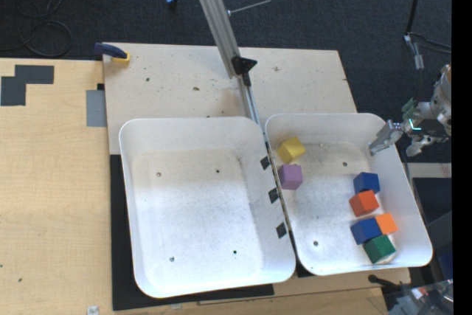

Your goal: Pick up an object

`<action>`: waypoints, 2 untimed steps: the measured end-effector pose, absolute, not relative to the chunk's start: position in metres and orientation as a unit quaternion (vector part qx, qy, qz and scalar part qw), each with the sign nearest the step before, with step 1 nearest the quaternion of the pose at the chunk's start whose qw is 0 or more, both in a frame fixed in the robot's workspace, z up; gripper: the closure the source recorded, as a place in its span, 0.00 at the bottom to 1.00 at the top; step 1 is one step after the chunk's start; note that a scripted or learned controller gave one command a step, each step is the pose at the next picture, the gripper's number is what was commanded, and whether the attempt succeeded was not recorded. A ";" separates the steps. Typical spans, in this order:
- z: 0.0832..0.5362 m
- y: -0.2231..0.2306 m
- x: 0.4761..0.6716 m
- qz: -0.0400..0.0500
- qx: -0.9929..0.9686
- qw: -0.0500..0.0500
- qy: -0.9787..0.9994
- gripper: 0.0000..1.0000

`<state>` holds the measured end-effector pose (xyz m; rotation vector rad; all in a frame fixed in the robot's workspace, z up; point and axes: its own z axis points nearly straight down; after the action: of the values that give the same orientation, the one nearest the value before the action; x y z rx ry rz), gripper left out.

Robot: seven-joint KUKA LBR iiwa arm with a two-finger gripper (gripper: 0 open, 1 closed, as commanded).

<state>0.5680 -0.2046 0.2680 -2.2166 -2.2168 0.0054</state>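
I see the pincer open, holding nothing, over the right shallow white plastic bin's upper right rim; small blue cube sits inside, just below it.

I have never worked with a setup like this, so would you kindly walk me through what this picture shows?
This is one picture from a camera fixed above a workbench, looking down at a slant. Two shallow white trays sit side by side: the left tray and the right tray. The right tray holds small blocks: a yellow block with a purple block next to it by the divider, and along the far side a cluster of a blue block, red block, another blue block, orange block and green block. The robot's gripper reaches in from the right, sitting at the tray's upper right rim. It holds nothing; its job is to pick up a block.
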 end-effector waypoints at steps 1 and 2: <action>0.271 -0.205 0.569 0.001 -0.707 0.001 -0.707 0.00; 0.212 -0.208 0.559 0.002 -0.707 0.004 -0.707 0.00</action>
<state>0.5594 -0.2082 0.2119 -2.2167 -2.2147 0.0067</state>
